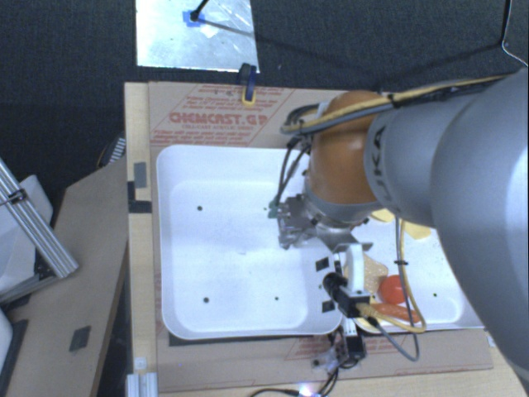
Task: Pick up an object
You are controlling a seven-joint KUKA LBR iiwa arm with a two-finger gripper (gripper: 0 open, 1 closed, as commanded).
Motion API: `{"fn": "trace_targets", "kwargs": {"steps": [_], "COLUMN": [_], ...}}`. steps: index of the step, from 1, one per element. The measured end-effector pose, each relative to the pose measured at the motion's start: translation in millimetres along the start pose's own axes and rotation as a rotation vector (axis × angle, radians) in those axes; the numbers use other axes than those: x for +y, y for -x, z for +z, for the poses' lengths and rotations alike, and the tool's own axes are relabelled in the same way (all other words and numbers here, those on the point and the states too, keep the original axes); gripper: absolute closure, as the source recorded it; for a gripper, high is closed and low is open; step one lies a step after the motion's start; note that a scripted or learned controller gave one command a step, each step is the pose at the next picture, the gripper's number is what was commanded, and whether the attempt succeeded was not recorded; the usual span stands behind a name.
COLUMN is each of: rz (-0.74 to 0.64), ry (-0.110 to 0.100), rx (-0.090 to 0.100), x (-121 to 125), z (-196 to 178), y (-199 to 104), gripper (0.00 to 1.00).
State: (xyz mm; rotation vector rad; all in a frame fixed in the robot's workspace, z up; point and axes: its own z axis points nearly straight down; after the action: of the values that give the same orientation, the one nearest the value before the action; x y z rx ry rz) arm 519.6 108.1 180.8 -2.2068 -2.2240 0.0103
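Orange-red rounded plastic object [392,289] lies in the right white shallow bin [442,304], at four o'clock from the grey arm's gripper [291,231], whose grip you cannot judge, so descending here risks grabbing nothing.

Grey arm [450,151], orange band [343,151], yellow and perhaps black cables [405,98].

White bins [223,246], grey arm [463,155] — orange band [343,151], red object [392,289]
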Motion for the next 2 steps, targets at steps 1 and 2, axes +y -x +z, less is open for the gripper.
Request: {"fn": "trace_targets", "kwargs": {"steps": [1, 2], "rz": [-0.005, 0.001], "ry": [0.022, 0.017], "rx": [0.004, 0.002], "x": [28.9, 61.6], "z": [-99.5, -118.4], "y": [-90.0, -128.4], "gripper": [1.00, 1.00]}}
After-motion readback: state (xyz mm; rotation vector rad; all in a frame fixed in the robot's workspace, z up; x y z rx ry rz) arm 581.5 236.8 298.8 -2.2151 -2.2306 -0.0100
